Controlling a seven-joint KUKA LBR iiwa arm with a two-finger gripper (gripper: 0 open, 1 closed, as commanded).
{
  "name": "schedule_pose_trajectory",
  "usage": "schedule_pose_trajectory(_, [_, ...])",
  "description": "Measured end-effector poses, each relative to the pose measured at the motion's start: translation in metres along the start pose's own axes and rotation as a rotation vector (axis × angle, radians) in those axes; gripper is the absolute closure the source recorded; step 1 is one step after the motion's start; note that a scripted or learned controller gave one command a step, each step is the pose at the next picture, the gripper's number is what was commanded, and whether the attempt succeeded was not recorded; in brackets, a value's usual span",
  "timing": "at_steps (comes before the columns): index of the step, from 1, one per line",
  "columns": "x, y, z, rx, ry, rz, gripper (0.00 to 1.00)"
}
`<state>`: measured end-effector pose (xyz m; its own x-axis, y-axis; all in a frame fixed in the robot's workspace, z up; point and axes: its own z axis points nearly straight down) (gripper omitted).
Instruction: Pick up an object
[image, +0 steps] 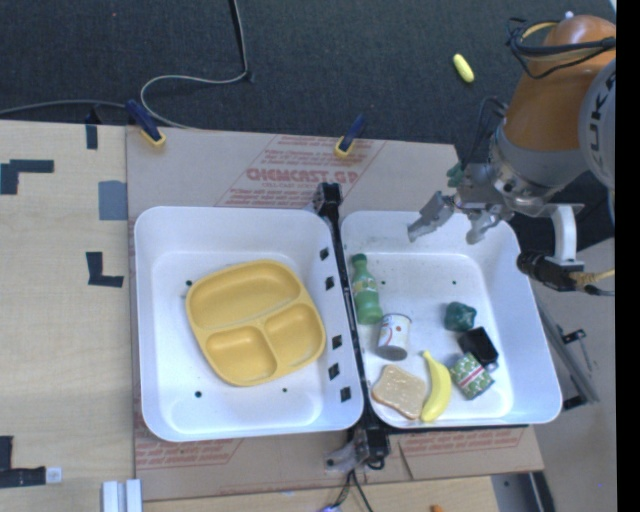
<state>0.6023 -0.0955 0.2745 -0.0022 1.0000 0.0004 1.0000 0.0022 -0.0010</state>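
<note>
Six small things crowd the right bin (520, 300), bottle (364, 290) beside cup (393, 335). Gripper (450, 222) hangs above, fingers spread, pinching nothing. Dark lump (460, 316) is unclear.

Right bin (505, 270) rear floor bare; objects crowd front.

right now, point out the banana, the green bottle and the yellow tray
banana (436, 388): camera view, middle of its curved body, right bin
green bottle (365, 291): camera view, middle of its body, left edge of right bin
yellow tray (256, 320): camera view, ridge between its compartments, left bin
</note>
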Motion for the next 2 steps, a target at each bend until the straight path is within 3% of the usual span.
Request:
schedule_pose_trajectory(1, [-0.043, -0.040, 0.057, 0.001, -0.001, 0.003, 0.00])
schedule_pose_trajectory(2, [-0.114, -0.064, 0.131, 0.002, -0.001, 0.004, 0.00])
